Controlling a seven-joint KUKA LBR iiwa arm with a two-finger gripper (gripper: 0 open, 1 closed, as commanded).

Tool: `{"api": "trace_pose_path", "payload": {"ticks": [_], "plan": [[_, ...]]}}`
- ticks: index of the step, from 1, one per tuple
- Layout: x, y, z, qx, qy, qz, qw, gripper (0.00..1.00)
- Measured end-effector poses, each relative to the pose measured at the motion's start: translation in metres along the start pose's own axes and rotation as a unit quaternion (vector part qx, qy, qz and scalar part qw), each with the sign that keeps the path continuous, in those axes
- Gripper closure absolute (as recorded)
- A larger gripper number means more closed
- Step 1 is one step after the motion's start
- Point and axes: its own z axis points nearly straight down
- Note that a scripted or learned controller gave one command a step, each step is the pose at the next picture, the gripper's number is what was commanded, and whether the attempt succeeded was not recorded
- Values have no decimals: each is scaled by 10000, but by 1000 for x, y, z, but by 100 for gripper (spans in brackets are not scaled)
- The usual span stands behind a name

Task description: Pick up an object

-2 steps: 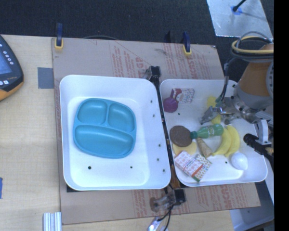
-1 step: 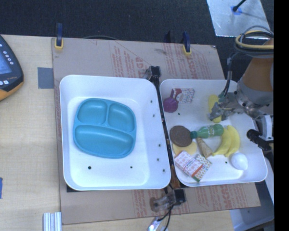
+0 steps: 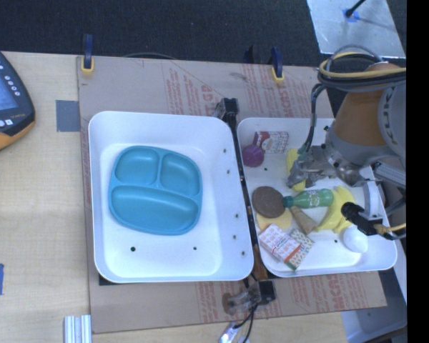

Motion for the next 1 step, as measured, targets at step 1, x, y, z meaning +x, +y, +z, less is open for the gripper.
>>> {"api": "trace_pose_path", "payload": {"ticks": [1], "plan": [[90,-16,-87,-47,2,-16,10000,100]]}}
